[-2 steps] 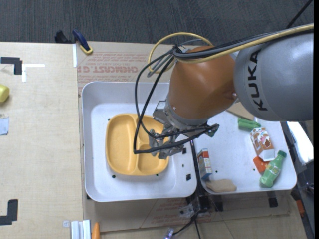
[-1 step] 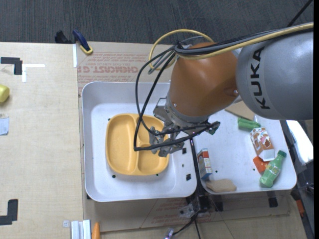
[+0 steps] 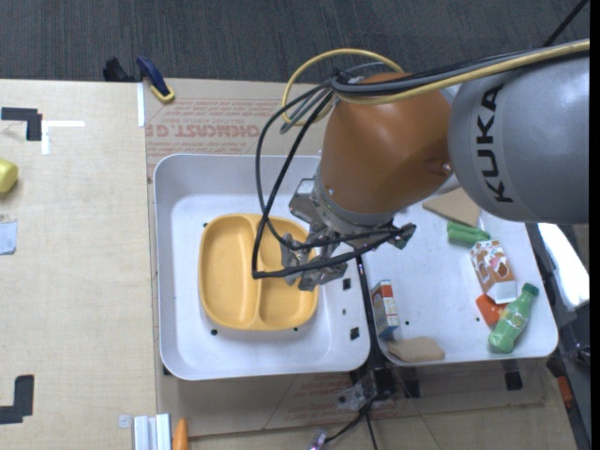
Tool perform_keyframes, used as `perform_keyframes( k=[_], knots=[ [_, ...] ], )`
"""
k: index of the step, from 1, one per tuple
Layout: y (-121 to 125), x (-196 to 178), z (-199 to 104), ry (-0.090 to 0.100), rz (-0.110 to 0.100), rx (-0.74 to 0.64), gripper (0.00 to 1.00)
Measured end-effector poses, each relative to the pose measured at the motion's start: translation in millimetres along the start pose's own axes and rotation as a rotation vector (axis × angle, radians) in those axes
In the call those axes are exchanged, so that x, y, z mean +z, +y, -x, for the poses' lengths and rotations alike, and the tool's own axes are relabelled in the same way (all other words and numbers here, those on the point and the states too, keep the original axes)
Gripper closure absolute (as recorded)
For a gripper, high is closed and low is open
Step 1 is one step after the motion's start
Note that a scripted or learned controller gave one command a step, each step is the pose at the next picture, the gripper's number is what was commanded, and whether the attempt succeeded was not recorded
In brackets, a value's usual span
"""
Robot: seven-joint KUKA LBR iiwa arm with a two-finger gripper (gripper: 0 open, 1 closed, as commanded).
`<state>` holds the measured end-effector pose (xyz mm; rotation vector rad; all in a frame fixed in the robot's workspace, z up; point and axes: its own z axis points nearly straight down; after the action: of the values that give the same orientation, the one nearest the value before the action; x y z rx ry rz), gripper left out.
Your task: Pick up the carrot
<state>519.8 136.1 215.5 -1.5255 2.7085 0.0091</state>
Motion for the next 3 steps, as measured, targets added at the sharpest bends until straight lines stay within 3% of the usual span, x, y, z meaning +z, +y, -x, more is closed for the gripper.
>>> perform_keyframes(
  k=[1, 2, 3],
  knots=[
    [-1.4, -9.3, 1.6, -0.005, -0.002, 0.004, 1.0],
    [47.7, 27.4, -2.2, 0.03, 0.01, 0.113, 1.0],
    [46.2, 18.3, -0.4, 0.026, 0.008, 0.115, 1.0]
  ],
)
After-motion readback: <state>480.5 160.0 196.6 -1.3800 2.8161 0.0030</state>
